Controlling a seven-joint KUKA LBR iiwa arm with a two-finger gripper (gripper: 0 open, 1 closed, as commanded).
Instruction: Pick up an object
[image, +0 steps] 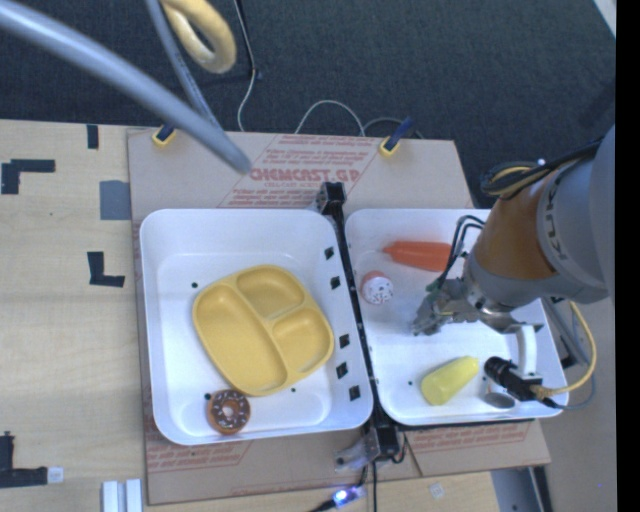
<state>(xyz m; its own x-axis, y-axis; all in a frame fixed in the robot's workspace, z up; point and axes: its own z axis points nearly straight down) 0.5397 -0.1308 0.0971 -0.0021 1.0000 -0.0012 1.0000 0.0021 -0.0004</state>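
Nearest, donut (228, 411) lies beside yellow plate (264, 327), left bin (160, 300). End effector (432, 315) sits low in right bin (400, 400) between carrot (418, 254) and corn (447, 380); grip state indeterminate.

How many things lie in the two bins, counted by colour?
Yellow: 2, the divided plate and the yellow piece
Orange: 1, the carrot
Brown: 1, the doughnut
White with red marks: 1, the small ball
Total: 5
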